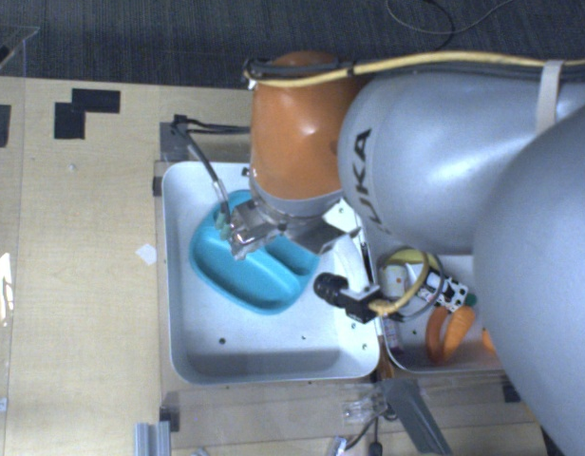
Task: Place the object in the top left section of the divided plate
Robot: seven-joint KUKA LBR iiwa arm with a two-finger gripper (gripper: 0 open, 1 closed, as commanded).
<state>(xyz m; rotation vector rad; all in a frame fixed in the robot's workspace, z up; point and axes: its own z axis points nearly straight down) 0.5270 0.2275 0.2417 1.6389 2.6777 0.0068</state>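
Observation:
A blue divided plate (243, 267) lies tilted in the left white bin (207, 350), its upper part hidden under the arm. My gripper (239, 238) hangs right over the plate's upper middle, beneath the orange wrist band (294, 126). The metal of the gripper blocks the spot below it, and I make out no object held there. In the right bin an orange carrot-like toy (448, 332) lies beside a small black-and-white item (451, 293).
The big grey arm (463, 179) covers most of the right bin (416, 361) and the left bin's right side. A black cable (205, 164) runs down to the gripper. A yellow cable loop (411, 278) hangs near the bins' shared wall. Wooden bench lies to the left.

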